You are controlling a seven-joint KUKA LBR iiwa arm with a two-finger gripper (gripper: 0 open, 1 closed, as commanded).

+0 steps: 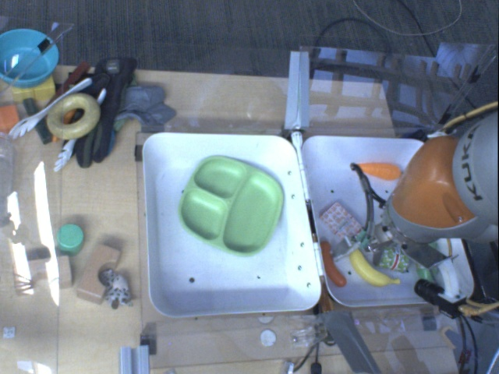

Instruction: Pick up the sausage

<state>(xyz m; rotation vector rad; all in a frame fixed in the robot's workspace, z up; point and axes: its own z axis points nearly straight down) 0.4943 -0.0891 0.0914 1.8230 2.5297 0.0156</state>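
The sausage (pixel 331 263) is a short reddish piece lying along the left wall of the right bin (pixel 318 179), near its front corner. My gripper (pixel 376 245) hangs low over the front of that bin, to the right of the sausage and apart from it, just above a yellow banana (pixel 371 270). The grey arm with its orange band (pixel 433 189) covers much of the bin's right half and hides the gripper's upper part.
A carrot (pixel 380 171) lies at the back of the right bin and a pink patterned packet (pixel 340 219) in its middle. The left bin (pixel 164 224) holds a green divided plate (pixel 232 203). Cups, utensils and blocks crowd the bench at left.
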